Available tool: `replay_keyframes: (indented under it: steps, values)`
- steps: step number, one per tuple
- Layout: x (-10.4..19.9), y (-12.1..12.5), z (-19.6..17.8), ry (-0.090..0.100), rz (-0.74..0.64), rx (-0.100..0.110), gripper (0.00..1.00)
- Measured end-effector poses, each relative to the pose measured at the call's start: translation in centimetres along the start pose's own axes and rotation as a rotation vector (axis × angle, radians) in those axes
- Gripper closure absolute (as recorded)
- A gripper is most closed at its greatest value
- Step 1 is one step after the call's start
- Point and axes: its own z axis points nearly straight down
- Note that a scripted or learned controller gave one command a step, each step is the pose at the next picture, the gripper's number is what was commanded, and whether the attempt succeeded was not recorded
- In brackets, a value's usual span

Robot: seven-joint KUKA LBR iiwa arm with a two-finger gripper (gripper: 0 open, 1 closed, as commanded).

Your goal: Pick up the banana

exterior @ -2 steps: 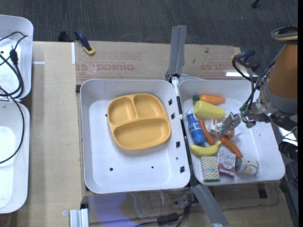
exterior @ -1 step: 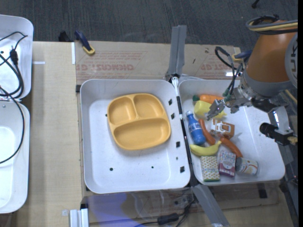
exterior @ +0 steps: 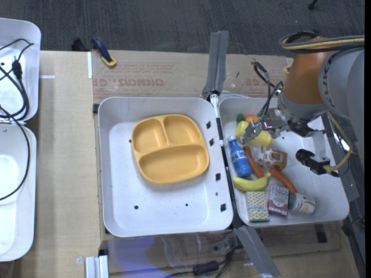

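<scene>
The banana (exterior: 250, 183) lies curved in the right bin (exterior: 328, 197), near its left wall and just below a blue bottle (exterior: 239, 157). My gripper (exterior: 253, 131) hangs lower in the frame than the orange wrist band, over the bin's upper left part, above a small yellow fruit (exterior: 263, 137). It sits roughly a hand's width up-frame from the banana and is not touching it. The bottle and an orange carrot-like piece (exterior: 254, 158) lie between the two.
The left bin (exterior: 108, 172) holds a yellow divided plate (exterior: 170, 148). Around the banana lie a green packet (exterior: 257, 206), a pink packet (exterior: 278, 200), a small can (exterior: 302, 202), a long orange piece (exterior: 282, 179) and a small carton (exterior: 272, 156). A grey divider post (exterior: 217, 62) stands between the bins.
</scene>
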Motion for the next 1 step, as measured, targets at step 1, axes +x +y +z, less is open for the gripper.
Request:
replay_keyframes:
  steps: [1]
  values:
    - [-0.13, -0.09, -0.73, 0.001, 0.003, 0.004, 1.0]
